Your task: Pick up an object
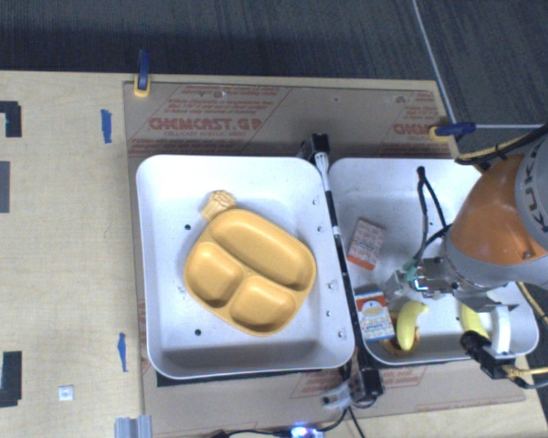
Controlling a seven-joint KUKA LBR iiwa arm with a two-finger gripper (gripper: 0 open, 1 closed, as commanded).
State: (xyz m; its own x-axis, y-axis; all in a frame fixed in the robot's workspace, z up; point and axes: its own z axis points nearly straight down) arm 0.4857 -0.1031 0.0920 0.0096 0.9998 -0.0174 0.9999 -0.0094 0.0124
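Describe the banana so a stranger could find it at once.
Go to the right white bin, then its near edge, just below the gripper. The banana lies beside a small printed packet; it alone is plain yellow and curved.

Left bin [155, 245]: yellow divided tray [247, 270] fills the middle, bare floor only round its edges. Right bin [384, 176]: far half open except small packet [366, 244]; near half crowded, with banana [407, 325] and carton [374, 318] touching, arm [498, 231] over the right side.
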